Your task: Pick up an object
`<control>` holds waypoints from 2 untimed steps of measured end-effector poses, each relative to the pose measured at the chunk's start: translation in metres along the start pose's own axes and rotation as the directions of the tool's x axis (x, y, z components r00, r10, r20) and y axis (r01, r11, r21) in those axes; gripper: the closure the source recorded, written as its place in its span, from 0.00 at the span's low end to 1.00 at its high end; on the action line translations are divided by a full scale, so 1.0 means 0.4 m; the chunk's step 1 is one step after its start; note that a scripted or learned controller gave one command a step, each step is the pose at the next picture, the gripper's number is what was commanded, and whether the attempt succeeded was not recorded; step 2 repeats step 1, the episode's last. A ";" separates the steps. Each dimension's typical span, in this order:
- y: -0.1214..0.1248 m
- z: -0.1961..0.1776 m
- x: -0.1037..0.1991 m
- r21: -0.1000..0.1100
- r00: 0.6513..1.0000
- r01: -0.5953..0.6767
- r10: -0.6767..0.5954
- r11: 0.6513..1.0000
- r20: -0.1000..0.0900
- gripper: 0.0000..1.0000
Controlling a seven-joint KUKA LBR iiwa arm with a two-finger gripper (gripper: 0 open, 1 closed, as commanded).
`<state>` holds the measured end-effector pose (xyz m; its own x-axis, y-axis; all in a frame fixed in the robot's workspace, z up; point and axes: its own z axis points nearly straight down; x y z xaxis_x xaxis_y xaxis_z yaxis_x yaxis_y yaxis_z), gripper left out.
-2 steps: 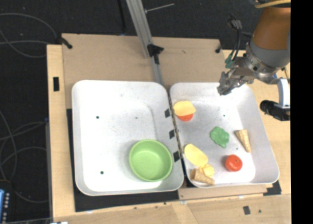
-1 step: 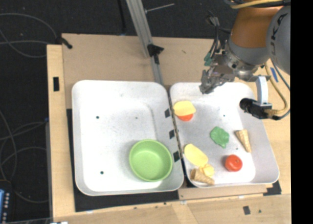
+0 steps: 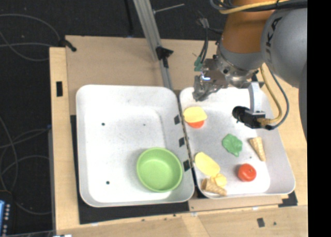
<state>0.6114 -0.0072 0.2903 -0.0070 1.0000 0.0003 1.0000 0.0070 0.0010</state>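
Yellow-and-orange rounded plastic toy [image 3: 194, 116] lies just below and slightly left of my hand [image 3: 200, 94]; hand state indeterminate.

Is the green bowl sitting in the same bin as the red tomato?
No, the green bowl sits in the left bin, while the red tomato lies in the right bin.

Robotics lab setup: plywood worktop [image 3: 119, 60] on black floor, loose cables [image 3: 20, 29] at 9 to 11 o'clock, metal camera pole [image 3: 147, 21] at 12, industrial arm [image 3: 269, 18] at 1–2, two white bins [image 3: 98, 127] holding toy props.
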 end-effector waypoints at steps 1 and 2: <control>0.001 0.004 0.132 -0.001 1.000 0.000 0.000 1.000 0.000 1.00; 0.001 0.004 0.132 -0.001 1.000 0.000 0.000 1.000 0.000 1.00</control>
